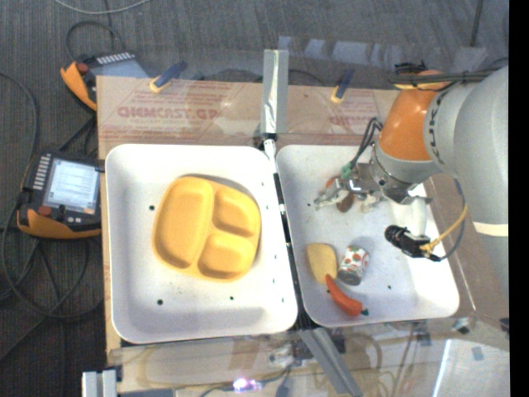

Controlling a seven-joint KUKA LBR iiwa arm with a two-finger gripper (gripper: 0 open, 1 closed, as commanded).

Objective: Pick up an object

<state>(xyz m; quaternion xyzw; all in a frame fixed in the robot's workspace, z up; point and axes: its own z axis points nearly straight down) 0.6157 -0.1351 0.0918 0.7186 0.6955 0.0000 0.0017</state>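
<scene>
The gripper [340, 190] is hovering with metal fingers spread open over the right bin [438, 292]; a smooth tan wedge [321, 260], patterned cup [353, 265] and orange carrot [344, 297] are lying nearer.

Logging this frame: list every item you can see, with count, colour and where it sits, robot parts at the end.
Bins: two, white, side by side on the bench.
Divided tray: one, yellow, in the left bin.
Small cup: one, white with red spots, on its side in the right bin's near part.
Yellow wedge: one, beside the cup.
Orange-red piece: one, just below the wedge.
Handheld pendant: one, orange and black, floor at left.
Arm: one, grey with orange band.
Gripper: one, low over the right bin's far part.
</scene>
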